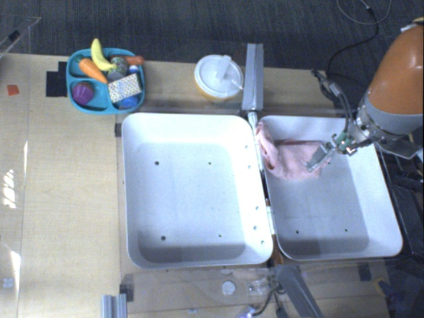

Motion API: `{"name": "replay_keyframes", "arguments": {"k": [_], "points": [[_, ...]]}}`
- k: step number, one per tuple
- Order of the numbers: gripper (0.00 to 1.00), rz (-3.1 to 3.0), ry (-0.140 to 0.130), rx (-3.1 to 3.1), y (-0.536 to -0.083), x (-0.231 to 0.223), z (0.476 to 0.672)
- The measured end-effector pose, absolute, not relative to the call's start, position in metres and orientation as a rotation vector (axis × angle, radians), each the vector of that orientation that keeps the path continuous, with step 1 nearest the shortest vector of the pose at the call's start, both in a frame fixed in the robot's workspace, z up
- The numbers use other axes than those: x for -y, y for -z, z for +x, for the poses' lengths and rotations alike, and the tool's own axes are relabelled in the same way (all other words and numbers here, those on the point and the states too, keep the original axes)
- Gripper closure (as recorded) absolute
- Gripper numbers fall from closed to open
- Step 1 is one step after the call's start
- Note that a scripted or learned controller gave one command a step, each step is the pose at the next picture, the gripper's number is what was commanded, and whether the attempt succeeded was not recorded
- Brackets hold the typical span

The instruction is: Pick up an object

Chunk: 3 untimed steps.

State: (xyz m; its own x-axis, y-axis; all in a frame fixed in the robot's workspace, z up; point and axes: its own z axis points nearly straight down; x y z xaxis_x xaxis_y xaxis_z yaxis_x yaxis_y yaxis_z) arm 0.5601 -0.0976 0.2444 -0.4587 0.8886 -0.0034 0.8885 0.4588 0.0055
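Bench inspection, left to right. Blue tray (73,97) of toy food sits at the far left behind the bins, well apart from the work area. Yellow lidded cup (218,77) stands just behind the left bin (192,244). Pink cloth (286,156) lies crumpled in the right bin (371,244), bunched against its left wall and upper corner. Gripper (322,156) is low at the cloth's right edge, touching it; whether it is open or closed on the fabric I cannot tell at this resolution. Judgement: the arm is angled in from the right to take the loose edge, the most reachable part; no lift is evident.
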Motion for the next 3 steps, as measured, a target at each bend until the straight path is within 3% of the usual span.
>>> {"name": "replay_keyframes", "arguments": {"k": [1, 2, 3], "points": [[0.0, 1.379, -0.004, -2.817, -0.14, 0.122, 0.612], [0.0, 1.378, -0.004, -2.817, -0.14, 0.122, 0.613], [0.0, 1.36, -0.01, -2.811, -0.093, 0.109, 0.648]]}}
